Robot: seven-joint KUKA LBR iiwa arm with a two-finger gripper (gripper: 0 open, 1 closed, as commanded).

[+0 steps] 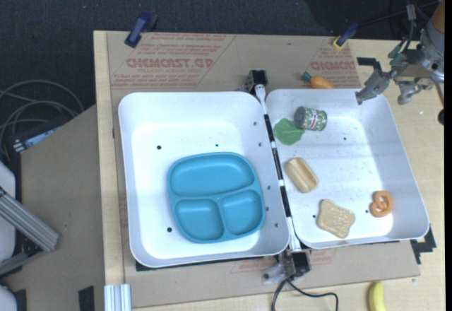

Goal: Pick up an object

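arm (432,48): cut off by right edge | banana (376,297): cut off by near edge | carrot (318,80): partly hidden behind right bin (402,161) far rim

Your arm comes in from the far right, with the pincer (387,89) hanging at the far right corner of the scene. You can see its two grey fingers (369,87) spread apart, pointing down and leftward, nothing between them.

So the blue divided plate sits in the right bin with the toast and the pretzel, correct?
Not quite. The camera view shows the blue divided plate alone in the left bin. The toast and the pretzel do lie in the right bin.
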